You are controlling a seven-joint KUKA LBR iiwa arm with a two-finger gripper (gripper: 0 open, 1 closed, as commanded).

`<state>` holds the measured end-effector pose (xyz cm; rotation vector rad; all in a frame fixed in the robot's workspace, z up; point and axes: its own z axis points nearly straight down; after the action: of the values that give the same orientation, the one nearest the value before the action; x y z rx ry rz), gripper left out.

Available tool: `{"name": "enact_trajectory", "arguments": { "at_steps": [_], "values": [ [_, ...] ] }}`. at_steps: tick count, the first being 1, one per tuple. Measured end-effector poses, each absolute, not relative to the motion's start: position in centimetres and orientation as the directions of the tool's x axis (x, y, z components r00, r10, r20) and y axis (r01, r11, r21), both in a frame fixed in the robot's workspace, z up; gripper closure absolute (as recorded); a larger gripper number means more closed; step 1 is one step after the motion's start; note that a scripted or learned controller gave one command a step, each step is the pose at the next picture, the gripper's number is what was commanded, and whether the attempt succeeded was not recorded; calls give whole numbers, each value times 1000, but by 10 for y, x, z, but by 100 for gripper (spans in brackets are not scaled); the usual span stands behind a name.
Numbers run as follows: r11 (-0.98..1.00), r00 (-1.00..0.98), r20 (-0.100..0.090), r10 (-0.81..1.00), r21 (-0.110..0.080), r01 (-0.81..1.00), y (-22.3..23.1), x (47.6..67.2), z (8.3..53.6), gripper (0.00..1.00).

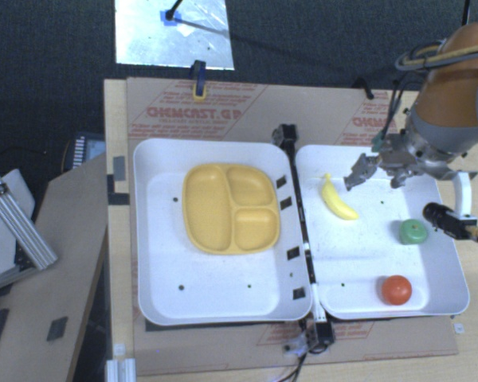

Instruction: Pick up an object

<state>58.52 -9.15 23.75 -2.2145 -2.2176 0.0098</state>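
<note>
- Red-orange ball point(396, 290) sits nearest the viewer in the right bin point(358, 297), close to that bin's near edge and toward its near right corner.
- Green round thing point(413, 231) lies farther back, near the right bin's right edge. It is too small to make out what it is.
- Yellow banana point(338, 200) lies in the far left part of the right bin, near the edge shared with the left bin. Its long axis runs on a diagonal: one thin tip points to the far left corner, the other toward the near right. Its curved back faces the shared edge. Which tip is the stem cannot be told.
- Gripper point(373, 183) hangs just beside the banana, on the side toward the far right corner. Its two fingers are spread wide, with nothing between them.
- Grey and orange arm point(454, 94) is cut off by the right edge of the view.
- Left bin point(163, 293) carries a yellow plate point(229, 208) with three compartments, lying flat near its middle.
</note>
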Motion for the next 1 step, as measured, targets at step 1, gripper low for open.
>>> {"name": "enact_trajectory", "arguments": {
  "at_steps": [1],
  "values": [
    [3, -3, 0, 1000, 1, 1000, -91, 587, 244, 0]
  ]
}}
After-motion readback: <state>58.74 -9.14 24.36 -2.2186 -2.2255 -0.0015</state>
